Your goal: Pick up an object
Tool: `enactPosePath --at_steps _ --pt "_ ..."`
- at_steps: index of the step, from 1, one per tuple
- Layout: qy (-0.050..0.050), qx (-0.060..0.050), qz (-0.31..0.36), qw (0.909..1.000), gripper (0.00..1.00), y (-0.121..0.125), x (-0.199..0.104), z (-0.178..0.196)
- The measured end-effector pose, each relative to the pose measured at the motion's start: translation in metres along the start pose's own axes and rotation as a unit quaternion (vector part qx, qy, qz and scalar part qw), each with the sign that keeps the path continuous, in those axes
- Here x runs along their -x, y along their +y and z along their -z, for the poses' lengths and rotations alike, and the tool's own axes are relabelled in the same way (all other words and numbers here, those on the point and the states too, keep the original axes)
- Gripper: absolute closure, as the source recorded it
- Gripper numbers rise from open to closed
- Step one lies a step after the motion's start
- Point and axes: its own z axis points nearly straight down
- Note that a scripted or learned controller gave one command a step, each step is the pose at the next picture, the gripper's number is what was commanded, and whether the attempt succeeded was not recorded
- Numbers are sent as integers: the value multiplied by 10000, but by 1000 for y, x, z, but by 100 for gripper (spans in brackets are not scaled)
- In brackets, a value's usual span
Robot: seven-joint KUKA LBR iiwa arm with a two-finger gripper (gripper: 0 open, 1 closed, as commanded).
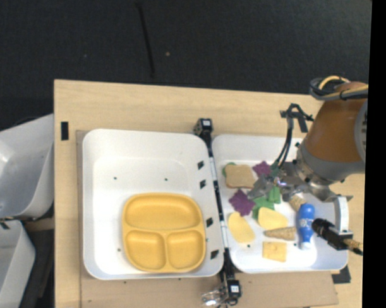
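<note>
My hand [277,185] is lowered into the right bin [244,145], over the green piece [267,200], since the loose items crowd there; I cannot tell its grip state; nothing is visibly held. That bin holds a brown slice [239,176], purple pieces [240,201], yellow pieces [241,227] and a blue bottle [305,225]; the left bin [103,178] holds a yellow tray [164,232].

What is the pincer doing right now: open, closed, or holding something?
Pincer: low over the right bin, among the purple pieces and green piece; open or closed cannot be told, and no hold is visible.
</note>
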Motion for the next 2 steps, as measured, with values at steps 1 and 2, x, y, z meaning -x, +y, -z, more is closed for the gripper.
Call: enactPosePath --at_steps 1,2 --pt "8 -43 -6 10000 0 -17 -13 -116" --pt "6 21 27 10000 0 -40 -73 -5"
